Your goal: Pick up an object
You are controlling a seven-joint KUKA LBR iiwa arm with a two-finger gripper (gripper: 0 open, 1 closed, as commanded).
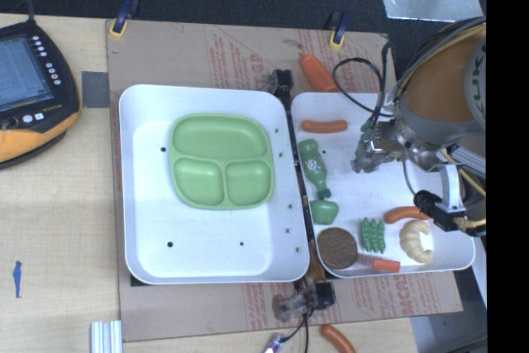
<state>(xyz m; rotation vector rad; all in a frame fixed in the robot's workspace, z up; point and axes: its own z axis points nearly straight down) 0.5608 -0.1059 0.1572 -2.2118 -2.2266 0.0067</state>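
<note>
The right bin (354,193) holds several toy foods. A red-brown sausage (325,126) lies at its far side, and a green bottle (312,160) lies along its left wall above a green pepper (323,211). Near the front are a brown round patty (336,246), a green ridged piece (373,235), a small carrot (384,264), a croissant (416,240) and an orange sausage (402,214). My gripper (366,159) hangs low over the bare middle of this bin, right of the bottle and below the sausage. Nothing is visibly held.
The left bin (132,178) holds a green divided plate (221,159). An orange carrot (316,72) lies outside, behind the right bin, and another orange piece (339,337) lies in front. A teach pendant (29,91) rests at the far left. The arm's cables (364,70) loop over the right bin.
</note>
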